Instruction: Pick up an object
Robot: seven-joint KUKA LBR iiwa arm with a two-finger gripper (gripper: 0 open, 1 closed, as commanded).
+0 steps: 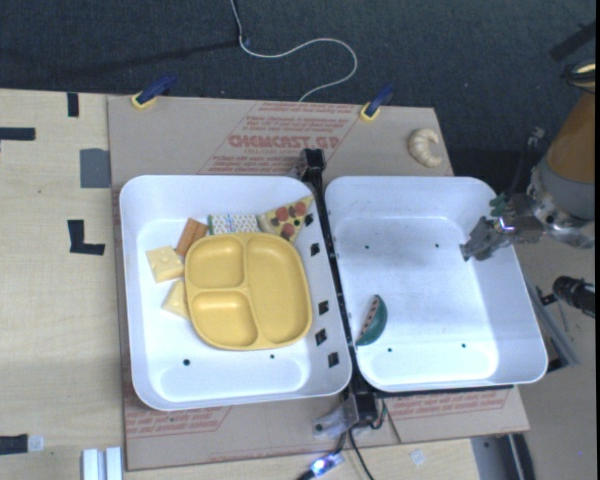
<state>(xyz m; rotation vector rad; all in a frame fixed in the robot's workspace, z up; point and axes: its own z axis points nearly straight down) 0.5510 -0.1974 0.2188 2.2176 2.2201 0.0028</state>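
i have the arm (570, 158) parked at the right edge of the right bin (430, 363), and the claw (480, 243) hangs just over that bin's right wall. from this slanted view i cannot tell the claw's state, so i won't guess at it; nothing shows hanging from it.

the nearest candidate is the small green slice (371, 320), something like a watermelon wedge, lying alone on the right bin's floor close to the divider between the bins. it sits well apart from the claw, across most of the bin. being alone on a bare floor makes it the easier target, i judge, though its closeness to the left wall could crowd the approach.

the left bin (220, 393) is busier. a yellow divided plate (248, 290) lies flat in the middle, and small toy foods are tucked around its upper left rim: a brown piece (190, 234), a pale cracker (164, 263), another pale piece (175, 301) partly under the plate edge, and a pizza slice (289, 214) against the top right. those are crowded and partly overlapped, so a grasp there looks riskier.

a pale shell-like thing (426, 146) rests outside the bins on the cardboard (270, 138).

my read: the pick has not begun yet.
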